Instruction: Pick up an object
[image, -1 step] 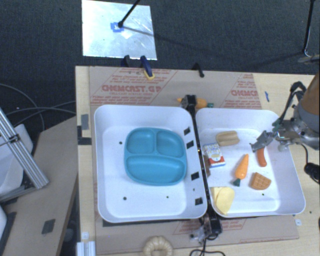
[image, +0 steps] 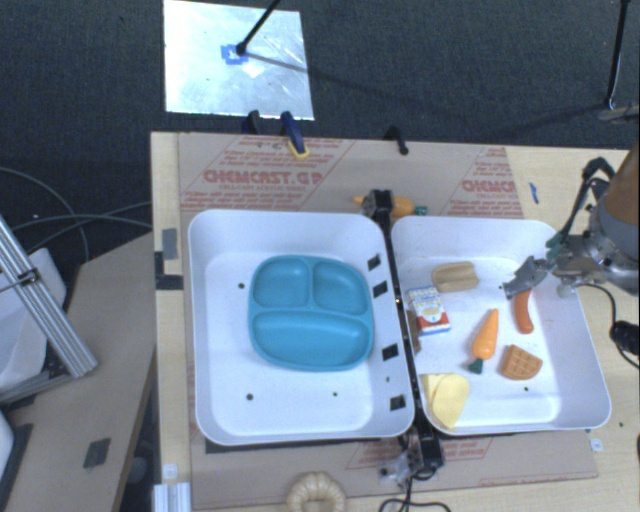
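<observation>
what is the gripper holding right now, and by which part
Nothing that can be seen. The gripper hangs above the right bin, just over the top end of the red sausage, which lies flat on the bin floor, not between the fingers.

arm (image: 618, 215): grey, orange patch at top | tool (image: 540, 272): grey metal | cable: black, looped

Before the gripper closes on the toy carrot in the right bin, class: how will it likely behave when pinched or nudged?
The carrot looks like smooth moulded plastic, so probably stiff, light and a little slippery. Its rounded, tapered body suggests it may roll or pivot if pushed sideways, possibly towards the waffle beside it.
</observation>
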